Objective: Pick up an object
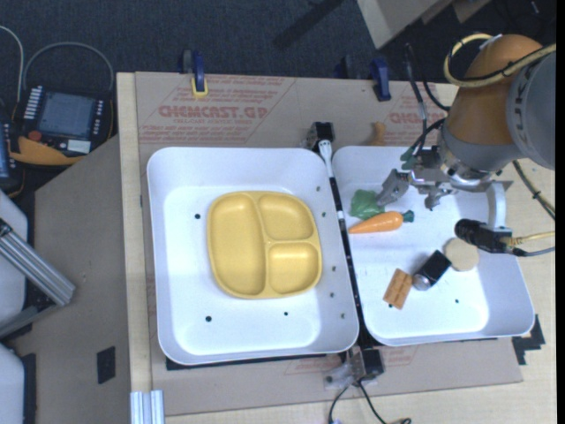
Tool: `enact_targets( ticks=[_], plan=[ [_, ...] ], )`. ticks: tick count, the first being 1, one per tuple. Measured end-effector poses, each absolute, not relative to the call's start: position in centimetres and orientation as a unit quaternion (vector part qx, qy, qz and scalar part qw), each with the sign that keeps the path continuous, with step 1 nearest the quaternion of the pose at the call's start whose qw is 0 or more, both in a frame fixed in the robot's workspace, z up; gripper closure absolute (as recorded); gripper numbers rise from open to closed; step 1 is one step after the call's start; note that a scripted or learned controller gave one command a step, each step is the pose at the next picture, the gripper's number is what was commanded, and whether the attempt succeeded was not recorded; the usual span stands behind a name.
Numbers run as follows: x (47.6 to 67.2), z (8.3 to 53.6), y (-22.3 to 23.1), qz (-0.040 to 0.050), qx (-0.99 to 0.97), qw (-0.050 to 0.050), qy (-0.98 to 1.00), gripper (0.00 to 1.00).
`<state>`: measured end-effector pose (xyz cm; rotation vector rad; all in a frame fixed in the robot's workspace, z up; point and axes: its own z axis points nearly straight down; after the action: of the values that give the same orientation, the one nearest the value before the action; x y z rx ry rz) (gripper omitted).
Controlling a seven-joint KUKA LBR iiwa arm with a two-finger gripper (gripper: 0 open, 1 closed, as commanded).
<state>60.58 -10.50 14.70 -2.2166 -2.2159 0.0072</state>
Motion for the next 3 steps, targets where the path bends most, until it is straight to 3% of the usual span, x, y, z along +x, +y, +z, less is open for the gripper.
enact_targets(
  ticks=[1,2,3],
  plan=[
    [59.7,8.6,-10.7,0.0023,-0.708,0.004,-0.707,0.00],
    [60.0,10.0,-10.7,-0.0003,-0.708,0.000,-0.707,1.00],
    [60.1,14.3,-10.8,-0.0013,-0.707,-0.002,-0.707,1.00]
  ],
)
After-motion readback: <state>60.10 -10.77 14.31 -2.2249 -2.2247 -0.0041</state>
